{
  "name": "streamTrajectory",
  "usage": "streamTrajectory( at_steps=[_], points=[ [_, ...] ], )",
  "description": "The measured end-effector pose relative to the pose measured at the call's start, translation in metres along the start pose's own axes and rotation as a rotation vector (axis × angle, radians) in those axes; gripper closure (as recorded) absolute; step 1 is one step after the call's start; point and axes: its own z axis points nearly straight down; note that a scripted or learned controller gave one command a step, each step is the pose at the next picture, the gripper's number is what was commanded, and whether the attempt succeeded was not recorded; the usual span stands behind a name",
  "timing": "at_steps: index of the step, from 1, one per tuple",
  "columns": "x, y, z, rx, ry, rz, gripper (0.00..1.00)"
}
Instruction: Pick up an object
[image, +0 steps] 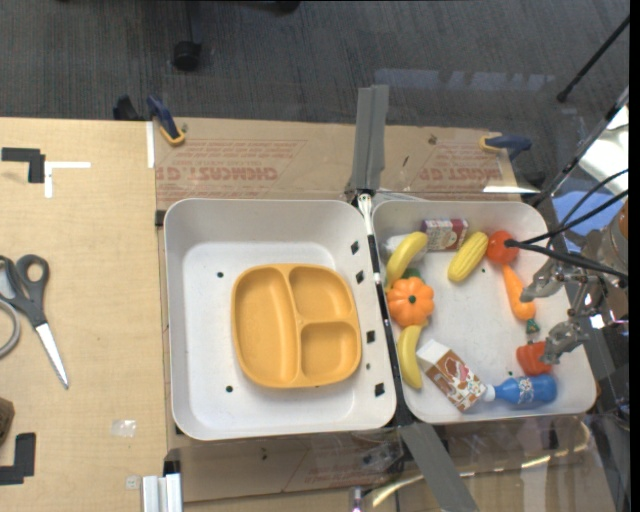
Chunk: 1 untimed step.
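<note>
Looking down on the bench, found the gripper (543, 318) low over the right side of the right bin (480, 212), reached in from the right. Saw its fingers (541, 288) spread apart, with nothing gripped between them. Marked one fingertip just beside the orange carrot (517, 293), the other just beside a small red toy (531, 356); could not tell whether either tip touched. Noted a tiny green bit (531, 325) on the bin floor between those two toys.

Moving outward, found a blue bottle (526, 391) lying along the near wall, its neck touching a printed carton (455, 377). Saw a red tomato (500, 247) above the carrot, touching a corn cob (468, 256). Spotted a small labelled can (444, 234) against the far wall. Counted two bananas along the left wall, the upper banana (404, 254) and the lower banana (410, 357), with a pumpkin (411, 301) between them.

Found in the left bin (190, 310) a yellow divided plate (297, 325), lying flat. Saw scissors (37, 312) well apart, on the bench at far left.
</note>
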Motion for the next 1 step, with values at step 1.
streamTrajectory(
  at_steps=[1],
  points=[
    [-0.0122, -0.0283, 0.1240, 0.001, -0.005, -0.027, 0.00]
  ],
)
